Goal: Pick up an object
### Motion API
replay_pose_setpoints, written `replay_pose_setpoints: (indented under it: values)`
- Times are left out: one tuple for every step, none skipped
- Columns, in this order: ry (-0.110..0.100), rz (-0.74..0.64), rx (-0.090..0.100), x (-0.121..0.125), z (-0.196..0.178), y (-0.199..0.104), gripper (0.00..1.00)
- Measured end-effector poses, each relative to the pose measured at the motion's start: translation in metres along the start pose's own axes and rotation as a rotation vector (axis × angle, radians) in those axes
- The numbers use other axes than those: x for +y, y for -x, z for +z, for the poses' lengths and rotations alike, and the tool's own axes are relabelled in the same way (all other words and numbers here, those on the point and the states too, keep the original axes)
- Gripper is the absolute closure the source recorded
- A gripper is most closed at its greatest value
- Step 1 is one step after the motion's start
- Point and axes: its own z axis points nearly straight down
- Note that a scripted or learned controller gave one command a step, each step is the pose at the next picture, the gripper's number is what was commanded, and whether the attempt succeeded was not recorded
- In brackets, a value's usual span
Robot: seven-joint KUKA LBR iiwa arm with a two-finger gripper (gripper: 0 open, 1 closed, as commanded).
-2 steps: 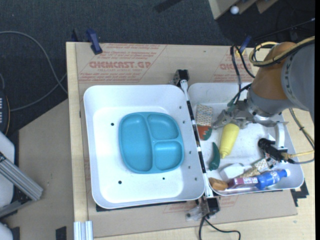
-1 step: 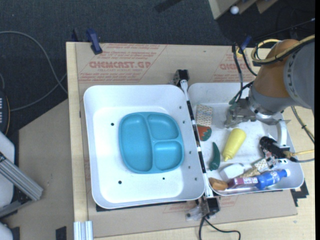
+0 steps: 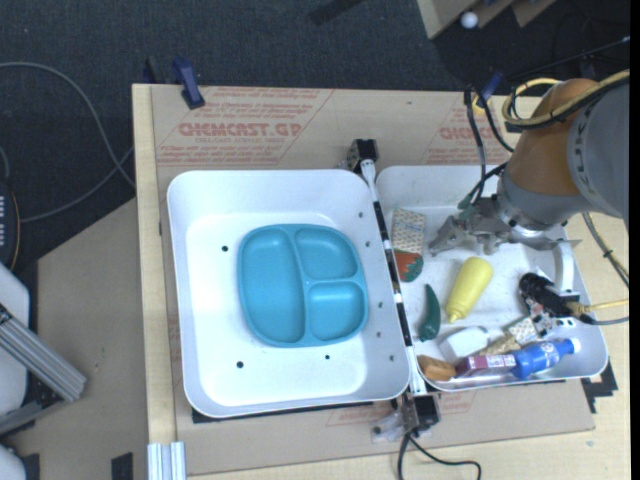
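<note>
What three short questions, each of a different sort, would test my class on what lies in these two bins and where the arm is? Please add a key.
1. True or false: the blue divided plate lies in the right bin.
2. Which thing lies nearest the gripper? A. the yellow bottle B. the blue clamp C. the blue divided plate
3. Fill in: the green object lies just to the ____ of the yellow bottle in the camera view.

Key: 1. False, it lies in the left bin. 2. A. 3. left.
</note>
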Motion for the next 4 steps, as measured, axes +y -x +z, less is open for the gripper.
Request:
replay_pose_setpoints:
  values:
    - [-0.006,0.002,0.002,-0.058,0.01,-0.022,0.0]
    - [-0.003,0.002,0.001,-0.057,0.0,-0.022,1.0]
    - [0.001,0.001,-0.002,-0.01,-0.046,0.016,1.0]
    - [0.0,-0.001,-0.001,0.057,-0.103,0.04,1.0]
